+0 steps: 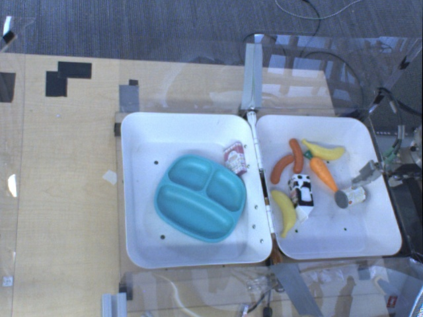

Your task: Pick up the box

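I work in a lab, at a test bench rather than in any home kitchen. My 2 white bins [142, 243] sit side by side on a pale wooden bench [59, 177] marked with black tape squares [66, 76], with clear plastic guard panels [310, 65] around them. A loose cable [310, 8] trails over the grey carpet [165, 12], and the food in the bins is toy plastic.
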